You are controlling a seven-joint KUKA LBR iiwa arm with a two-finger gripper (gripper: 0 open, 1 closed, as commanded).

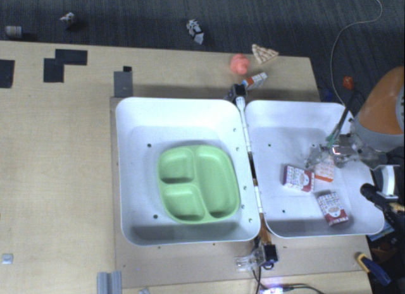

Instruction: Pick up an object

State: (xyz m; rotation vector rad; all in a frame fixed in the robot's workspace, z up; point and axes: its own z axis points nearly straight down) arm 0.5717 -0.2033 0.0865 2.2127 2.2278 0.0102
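Bench (57,179): pale wood-grain top carrying two shallow white plastic bins with rounded corners, set side by side and touching along a central seam.

Left bin (133,160): smooth and matte, holding one green tray (197,184), a rounded-square moulded piece with three compartments, lying flat near the middle.

Right bin (278,128): holds three small flat items in its right half. A red-and-white carton (297,178), boxy, lies tilted near the centre. A second red carton (333,208), similar print, lies just beside it toward the near wall. An orange-and-white packet (324,171) lies next to the first carton.

Pincer (326,151): metal, low over the right bin just above the packet; whether spread or closed, cannot tell.

Arm (383,112): grey with orange band, at the right edge.
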